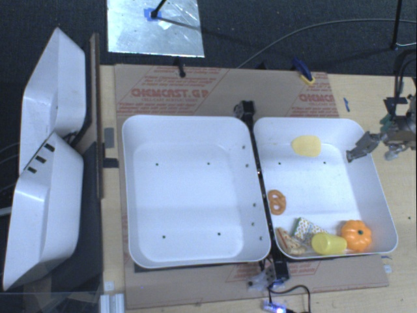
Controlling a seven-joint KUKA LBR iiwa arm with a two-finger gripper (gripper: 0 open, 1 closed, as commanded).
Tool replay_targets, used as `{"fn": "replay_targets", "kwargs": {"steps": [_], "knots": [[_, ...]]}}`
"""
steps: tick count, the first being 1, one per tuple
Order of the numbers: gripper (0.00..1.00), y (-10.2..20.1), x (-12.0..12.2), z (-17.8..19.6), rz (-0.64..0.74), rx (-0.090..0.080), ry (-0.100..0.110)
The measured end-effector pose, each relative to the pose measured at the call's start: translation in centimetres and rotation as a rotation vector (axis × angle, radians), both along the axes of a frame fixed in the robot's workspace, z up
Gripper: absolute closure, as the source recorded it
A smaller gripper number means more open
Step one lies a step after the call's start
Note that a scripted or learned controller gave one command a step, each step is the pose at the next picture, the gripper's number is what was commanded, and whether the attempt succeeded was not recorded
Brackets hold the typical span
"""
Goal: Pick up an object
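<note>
Several objects wait in the right bin [381,204]; the end effector [365,146] hovers at its rim, grip unreadable. Approach stage, I reckon: next, descend over the yellow lemon [306,145].

Grey metal hand [373,143] at right edge, dull finger (mechanism behind blurred), pale fittings.

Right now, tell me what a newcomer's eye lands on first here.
The orange pumpkin glows in the right bin's near corner, beside a yellow cup. A pale yellow lemon lies alone toward the far wall, and the pincer hangs at that bin's right rim.
</note>
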State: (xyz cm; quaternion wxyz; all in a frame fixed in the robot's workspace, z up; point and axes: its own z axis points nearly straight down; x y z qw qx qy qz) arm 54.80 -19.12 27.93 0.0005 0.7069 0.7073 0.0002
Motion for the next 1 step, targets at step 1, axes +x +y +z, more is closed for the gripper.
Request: {"fn": "replay_targets", "kwargs": {"steps": [1], "knots": [[0.00, 0.13, 5.50, -9.64, 0.002, 0.002, 0.006]]}}
